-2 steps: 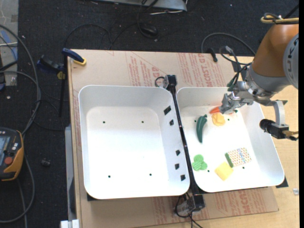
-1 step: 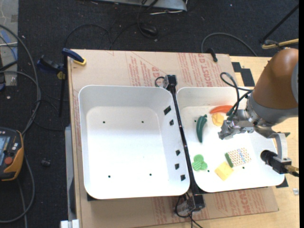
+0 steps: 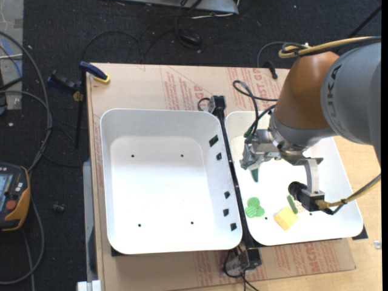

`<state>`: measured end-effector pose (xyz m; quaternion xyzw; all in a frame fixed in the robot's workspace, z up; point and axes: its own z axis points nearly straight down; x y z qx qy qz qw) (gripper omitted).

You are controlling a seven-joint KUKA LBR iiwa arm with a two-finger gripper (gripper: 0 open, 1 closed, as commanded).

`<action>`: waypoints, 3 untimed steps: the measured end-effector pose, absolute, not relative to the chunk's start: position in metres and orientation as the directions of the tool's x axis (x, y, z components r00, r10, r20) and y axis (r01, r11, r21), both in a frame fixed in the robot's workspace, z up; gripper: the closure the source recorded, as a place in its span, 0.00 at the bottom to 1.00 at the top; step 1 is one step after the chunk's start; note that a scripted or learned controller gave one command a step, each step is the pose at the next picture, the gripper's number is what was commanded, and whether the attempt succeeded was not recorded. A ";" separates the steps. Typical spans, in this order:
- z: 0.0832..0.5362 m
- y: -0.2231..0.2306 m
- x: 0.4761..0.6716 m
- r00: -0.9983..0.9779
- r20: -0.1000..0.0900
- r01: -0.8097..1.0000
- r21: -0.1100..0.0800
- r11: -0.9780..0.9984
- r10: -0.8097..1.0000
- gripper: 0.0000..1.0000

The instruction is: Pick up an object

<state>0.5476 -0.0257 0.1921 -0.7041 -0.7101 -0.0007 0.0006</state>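
Observation:
My gripper (image 3: pixel 253 161) hangs over the left part of the right bin (image 3: pixel 339 162), close to the divider between the bins. A small dark green piece (image 3: pixel 255 174) shows just under its tip; whether it is held or lies on the bin floor I cannot tell. Nearer the front of that bin lie a flat light green leaf-shaped object (image 3: pixel 254 208), a yellow block (image 3: pixel 285 218) and a short green stick (image 3: pixel 293 204). The arm's orange band (image 3: pixel 309 96) and grey wrist hide much of the bin's back half.
The left bin (image 3: pixel 115 162) stands beside the right one, with black clips along the shared wall (image 3: pixel 229 174). A yellow-and-blue clamp (image 3: pixel 94 71) grips the bench's far left corner. Cables trail over the floor behind the bench.

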 end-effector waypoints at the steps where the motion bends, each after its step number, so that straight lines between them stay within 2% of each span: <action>1: 0.235 0.007 0.597 -0.004 0.000 1.000 0.005 0.004 1.000 1.00; 2: 0.234 0.005 0.595 -0.001 0.000 1.000 0.000 0.001 1.000 0.00; 3: 0.231 -0.061 0.587 0.005 0.000 1.000 0.000 -0.005 1.000 0.00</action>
